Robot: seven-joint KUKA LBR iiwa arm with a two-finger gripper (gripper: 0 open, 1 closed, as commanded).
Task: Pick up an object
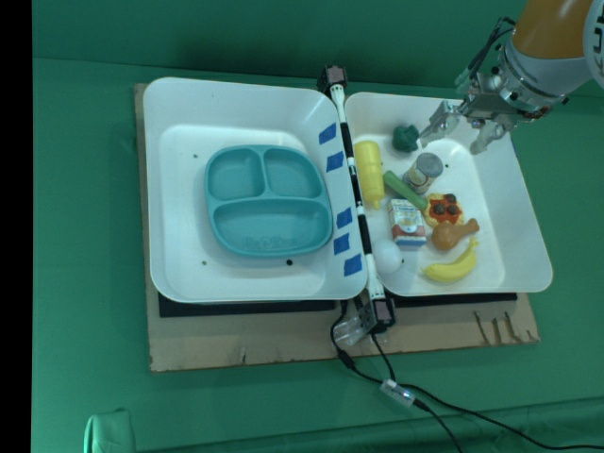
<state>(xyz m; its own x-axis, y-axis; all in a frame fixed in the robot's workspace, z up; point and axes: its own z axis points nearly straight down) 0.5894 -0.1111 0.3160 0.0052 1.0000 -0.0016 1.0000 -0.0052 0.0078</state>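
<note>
No lettering is legible on the small red-and-white printed carton (408,223) or the grey-lidded tin can (424,172); the print is too small to read. Up top, the two-finger gripper (464,128) hangs over the right white bin (525,229), fingers spread wide, nothing between them. The dark green lumpy toy (406,138) sits just left of it. Further down lie a yellow cylinder bottle (369,172), a brown drumstick (453,233) and a yellow banana (452,267). The left bin (175,192) carries a teal divided plate (268,200).
</note>
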